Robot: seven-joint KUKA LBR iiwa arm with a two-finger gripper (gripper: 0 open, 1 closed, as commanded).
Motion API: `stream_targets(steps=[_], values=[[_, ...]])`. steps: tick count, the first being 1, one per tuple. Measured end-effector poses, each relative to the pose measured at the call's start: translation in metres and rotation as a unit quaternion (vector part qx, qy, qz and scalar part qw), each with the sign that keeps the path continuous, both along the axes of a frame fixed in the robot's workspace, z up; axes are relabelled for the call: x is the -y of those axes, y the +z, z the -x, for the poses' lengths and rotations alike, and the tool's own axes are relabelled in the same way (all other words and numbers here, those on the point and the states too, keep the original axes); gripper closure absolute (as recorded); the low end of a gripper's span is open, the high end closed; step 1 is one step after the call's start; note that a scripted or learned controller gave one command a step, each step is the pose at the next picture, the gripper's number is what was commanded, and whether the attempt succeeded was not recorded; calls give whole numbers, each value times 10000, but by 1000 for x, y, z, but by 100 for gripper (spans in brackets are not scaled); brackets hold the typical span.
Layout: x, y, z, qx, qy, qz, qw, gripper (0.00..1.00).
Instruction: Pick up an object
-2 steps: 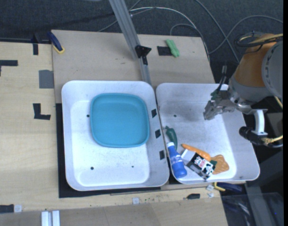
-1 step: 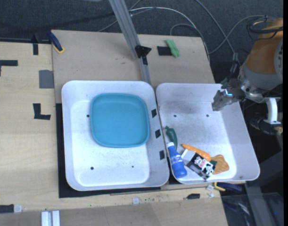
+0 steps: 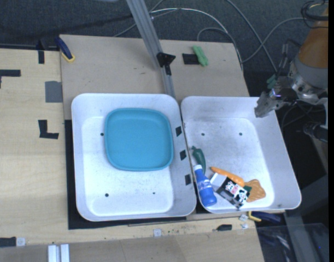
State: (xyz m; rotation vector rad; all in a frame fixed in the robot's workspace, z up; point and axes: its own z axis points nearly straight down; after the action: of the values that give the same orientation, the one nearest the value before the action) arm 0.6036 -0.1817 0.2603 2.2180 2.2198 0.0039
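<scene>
At the near edge of the right bin (image 3: 276, 146) lies a small heap of things, pressed into the corner closest to the camera. A toothbrush-like tool with a blue handle and green head (image 3: 202, 176) lies with its long axis running from the near rim up toward the middle of the bin, the green end pointing away from the camera and the thick blue end nearest the rim, close along the wall shared with the other bin. Just beside it on the right sits a black and white block (image 3: 232, 191), touching or nearly touching the blue end. An orange stick (image 3: 228, 174) rests against the top of that block, its long axis slanting from upper left to lower right. A tan, lumpy piece (image 3: 256, 190) lies on the far right of the heap, touching the block.

The gripper (image 3: 263, 106) hangs over the far right rim of the same bin, at the end of the grey arm (image 3: 311, 64) that comes in from the right. It is well apart from the heap, which lies diagonally across the bin floor from it, toward the near left. Whether the tool is spread or pressed together I cannot tell; nothing is seen held in it.

The left bin (image 3: 85, 146) holds a blue square plate (image 3: 138, 138), lying flat toward the far side of the bin floor.
</scene>
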Motion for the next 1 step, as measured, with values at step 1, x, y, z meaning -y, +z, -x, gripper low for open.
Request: stream_targets(steps=[1], values=[[-44,-4,14,-23,12,-7,10000,100]])
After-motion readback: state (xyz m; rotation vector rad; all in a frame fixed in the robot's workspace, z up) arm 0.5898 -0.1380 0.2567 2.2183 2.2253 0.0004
